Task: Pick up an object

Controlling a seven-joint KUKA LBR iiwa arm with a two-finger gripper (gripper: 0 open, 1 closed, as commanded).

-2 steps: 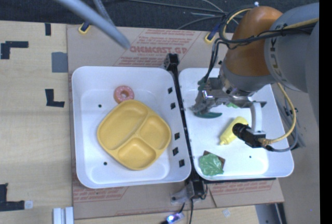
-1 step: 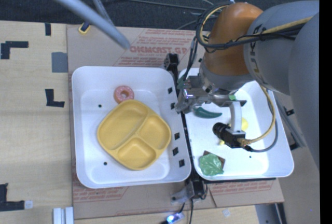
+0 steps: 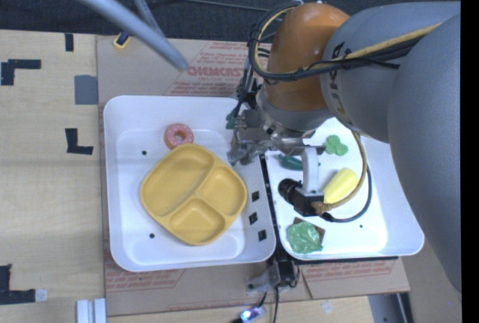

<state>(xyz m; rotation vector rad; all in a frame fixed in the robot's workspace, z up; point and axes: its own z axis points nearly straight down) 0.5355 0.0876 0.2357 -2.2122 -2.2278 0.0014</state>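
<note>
Doughnut [image 3: 178, 136], upper left of frame: light, rigid; I'd pinch across its ring. My gripper [image 3: 241, 143]: state indiscernible.

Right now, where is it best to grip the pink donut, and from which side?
Probably from straight above, fingers closing across the ring. The donut lies flat in the left bin, apart from the yellow tray, with bare floor around it.

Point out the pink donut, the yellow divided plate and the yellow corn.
pink donut [image 3: 178, 136], camera view, on its ring
yellow divided plate [image 3: 194, 193], camera view, on its central dividers
yellow corn [image 3: 340, 185], camera view, on its middle
</note>
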